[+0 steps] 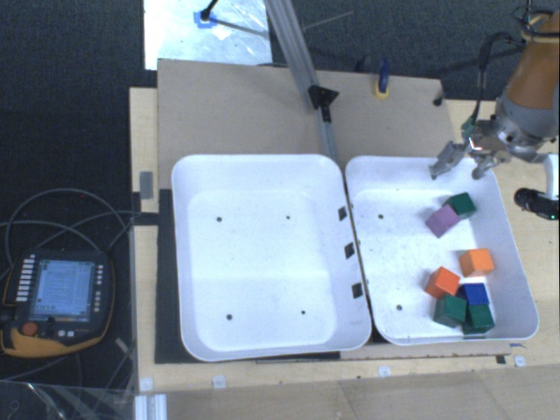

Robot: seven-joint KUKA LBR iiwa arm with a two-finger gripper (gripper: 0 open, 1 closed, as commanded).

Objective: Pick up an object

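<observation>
Gripper [462,159] spread wide, holding nothing, above right bin's [385,322] far edge. Nearest targets: green block [461,205] touching purple block [443,220], just nearer. Best lowered straight over one, fingers straddling, avoiding its neighbour.

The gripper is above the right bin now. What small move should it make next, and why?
Probably lower toward the purple block and green block. The gripper hangs open above the right bin near its far edge with nothing between its fingers, and these two touching blocks lie nearest, just below it in the view.
</observation>
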